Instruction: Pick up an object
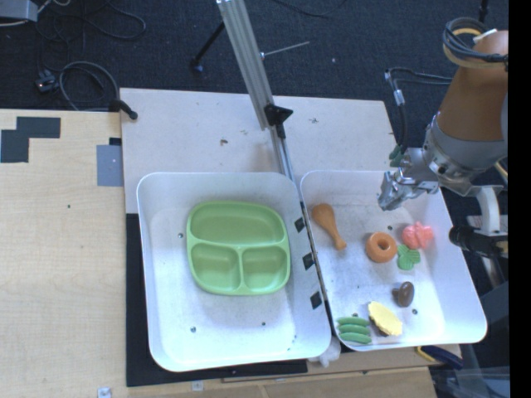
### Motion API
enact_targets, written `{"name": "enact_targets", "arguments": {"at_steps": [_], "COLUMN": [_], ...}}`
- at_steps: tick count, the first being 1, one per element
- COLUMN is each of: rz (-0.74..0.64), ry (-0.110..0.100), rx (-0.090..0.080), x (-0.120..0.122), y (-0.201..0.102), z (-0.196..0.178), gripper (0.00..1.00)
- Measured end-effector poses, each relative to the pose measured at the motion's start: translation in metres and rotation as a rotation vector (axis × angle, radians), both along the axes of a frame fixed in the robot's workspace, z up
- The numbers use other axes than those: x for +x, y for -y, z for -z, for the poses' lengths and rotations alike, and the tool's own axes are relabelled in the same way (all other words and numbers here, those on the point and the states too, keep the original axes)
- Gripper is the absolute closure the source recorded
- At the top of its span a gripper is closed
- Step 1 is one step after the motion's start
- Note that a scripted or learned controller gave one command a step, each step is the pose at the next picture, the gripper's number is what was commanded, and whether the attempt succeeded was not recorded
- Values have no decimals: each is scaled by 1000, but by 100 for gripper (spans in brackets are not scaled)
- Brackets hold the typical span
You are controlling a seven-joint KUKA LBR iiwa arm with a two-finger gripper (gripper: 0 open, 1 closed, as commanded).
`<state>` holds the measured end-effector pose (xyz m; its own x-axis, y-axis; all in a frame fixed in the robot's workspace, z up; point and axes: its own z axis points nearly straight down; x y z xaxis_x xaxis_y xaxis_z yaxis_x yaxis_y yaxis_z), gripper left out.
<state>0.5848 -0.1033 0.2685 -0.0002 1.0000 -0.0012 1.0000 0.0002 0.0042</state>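
The claw (pixel 392 191) hangs over the upper part of the right bin (pixel 465 305), with nothing visible between its fingers; I cannot tell whether they are open or shut. Just below it lies an orange ring (pixel 382 246), and to that ring's right sit a pink piece (pixel 417 235) and a small green piece (pixel 408 259). To the claw's lower left, near the bin's inner wall, rests a tan drumstick-shaped toy (pixel 328 222). Farther below the claw is a dark brown lump (pixel 403 293), and beyond it, at the bin's near edge, a yellow piece (pixel 384 318) beside a green pod-like toy (pixel 354 330). Well to the claw's left, the left bin (pixel 162 322) holds a green divided plate (pixel 238 248). Both bins stand on the desk (pixel 58 255).
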Motion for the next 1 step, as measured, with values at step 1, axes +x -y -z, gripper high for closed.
{"name": "enact_targets", "arguments": {"at_steps": [1], "rz": [-4], "ry": [-5], "rx": [3], "x": [10], "y": [-54], "z": [-3], "gripper": [100]}}
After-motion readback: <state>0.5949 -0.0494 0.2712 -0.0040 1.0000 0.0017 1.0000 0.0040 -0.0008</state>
